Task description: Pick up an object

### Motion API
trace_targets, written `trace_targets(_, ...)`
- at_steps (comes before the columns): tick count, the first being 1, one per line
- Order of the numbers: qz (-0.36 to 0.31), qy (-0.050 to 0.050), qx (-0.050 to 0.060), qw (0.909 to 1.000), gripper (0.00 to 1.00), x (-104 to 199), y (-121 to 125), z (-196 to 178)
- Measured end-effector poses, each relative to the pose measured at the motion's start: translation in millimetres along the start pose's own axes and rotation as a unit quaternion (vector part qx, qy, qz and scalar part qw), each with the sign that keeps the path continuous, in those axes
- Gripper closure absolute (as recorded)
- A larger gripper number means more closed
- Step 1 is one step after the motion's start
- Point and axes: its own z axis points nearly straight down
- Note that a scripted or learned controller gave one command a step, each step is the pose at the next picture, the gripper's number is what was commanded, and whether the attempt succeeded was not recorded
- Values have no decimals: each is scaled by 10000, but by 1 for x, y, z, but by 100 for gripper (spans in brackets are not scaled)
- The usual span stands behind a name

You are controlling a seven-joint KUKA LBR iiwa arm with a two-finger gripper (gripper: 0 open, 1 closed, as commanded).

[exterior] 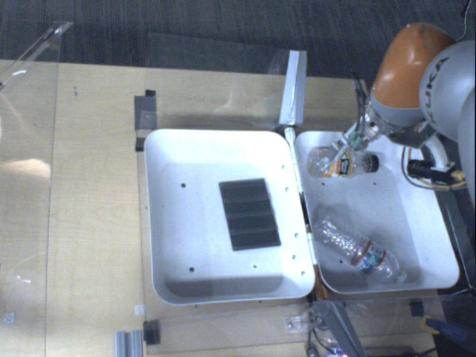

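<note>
the left bin point(167, 199) is being taken up, at the centre of the frame, by a dark ribbed pad point(250, 214) lying flat and slightly turned; bare white floor is being left all around it, so room for an approach from above is being offered on every side. the two bins are being kept pressed together along a shared rim running down the middle right.

in the right bin point(424, 229), a crushed clear bottle point(357, 248) is being left on its side toward the lower right, near the front wall but apart from it. a second small clear bottle point(338, 162), with a dark cap, is being crowded into the upper corner, close to the shared rim and the back wall, where little side room is being given.

the gripper point(355, 140) is being held just above and beside that small bottle, at the upper right. whether it is open or closed cannot be told, and nothing is being seen gripped. a pick here is judged to be tight against the walls.
</note>
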Motion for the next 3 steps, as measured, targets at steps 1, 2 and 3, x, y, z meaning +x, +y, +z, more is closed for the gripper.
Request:
trace_targets(1,-521,81,110,9985,0,5,-4,25)
trace_targets(2,-563,112,95,9983,100,11,0,22)
trace_targets(3,-96,52,12,9999,100,56,31,-57)
